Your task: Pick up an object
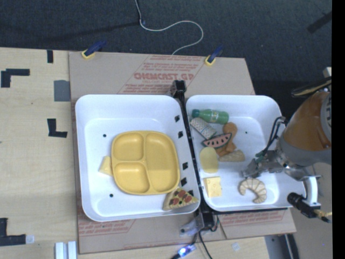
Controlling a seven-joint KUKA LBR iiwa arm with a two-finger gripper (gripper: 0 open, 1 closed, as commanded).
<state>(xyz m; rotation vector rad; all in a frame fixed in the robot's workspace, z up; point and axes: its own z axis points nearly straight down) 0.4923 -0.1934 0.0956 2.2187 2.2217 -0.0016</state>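
you will find the gripper (253, 170) low in the right bin (269, 108), near its right edge, just above the croissant (254, 188) at the bin's front edge. whether it is spread cannot be told.

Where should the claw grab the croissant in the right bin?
Probably across the croissant's thick middle, coming straight down. It lies flat as an arch with tapering tips, bare floor around it, cheese square well left. The claw hovers just above its top edge.
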